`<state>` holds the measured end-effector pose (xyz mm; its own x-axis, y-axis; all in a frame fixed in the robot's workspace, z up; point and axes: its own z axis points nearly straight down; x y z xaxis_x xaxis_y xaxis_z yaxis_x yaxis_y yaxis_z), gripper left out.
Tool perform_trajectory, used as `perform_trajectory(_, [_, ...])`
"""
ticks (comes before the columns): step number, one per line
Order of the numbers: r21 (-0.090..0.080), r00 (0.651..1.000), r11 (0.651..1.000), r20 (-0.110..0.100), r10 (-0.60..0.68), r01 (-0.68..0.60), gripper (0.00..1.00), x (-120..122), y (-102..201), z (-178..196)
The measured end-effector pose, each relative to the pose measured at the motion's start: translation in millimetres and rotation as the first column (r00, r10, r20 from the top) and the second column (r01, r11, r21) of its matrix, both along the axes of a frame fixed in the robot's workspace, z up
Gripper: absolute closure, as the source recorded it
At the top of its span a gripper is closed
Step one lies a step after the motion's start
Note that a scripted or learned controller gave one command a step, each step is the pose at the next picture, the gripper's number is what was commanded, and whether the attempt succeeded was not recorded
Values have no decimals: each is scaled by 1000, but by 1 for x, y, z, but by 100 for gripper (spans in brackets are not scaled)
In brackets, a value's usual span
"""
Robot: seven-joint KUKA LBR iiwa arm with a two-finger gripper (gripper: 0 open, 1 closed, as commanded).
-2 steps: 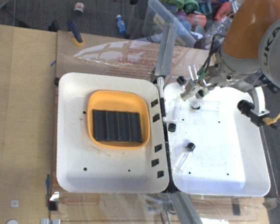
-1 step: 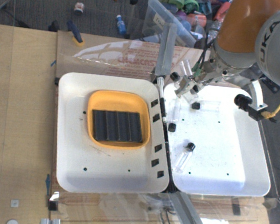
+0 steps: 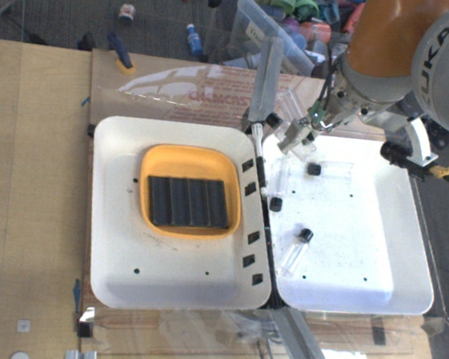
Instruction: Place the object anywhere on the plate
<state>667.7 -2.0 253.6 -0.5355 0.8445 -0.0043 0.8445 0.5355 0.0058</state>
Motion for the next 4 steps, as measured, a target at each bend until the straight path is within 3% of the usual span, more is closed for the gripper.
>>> perform_trajectory(1, [-1, 996, 996, 1, 93, -93, 100, 0, 6, 10])
perform_trajectory(2, [1, 948, 948, -5, 320, -320, 100, -5, -15, -68])
perform_trajectory(3, [-2, 915, 915, 0, 402, -402, 100, -9, 8, -26])
perform_trajectory(4, [-2, 908, 908, 1, 420, -420, 100, -7, 2, 8])
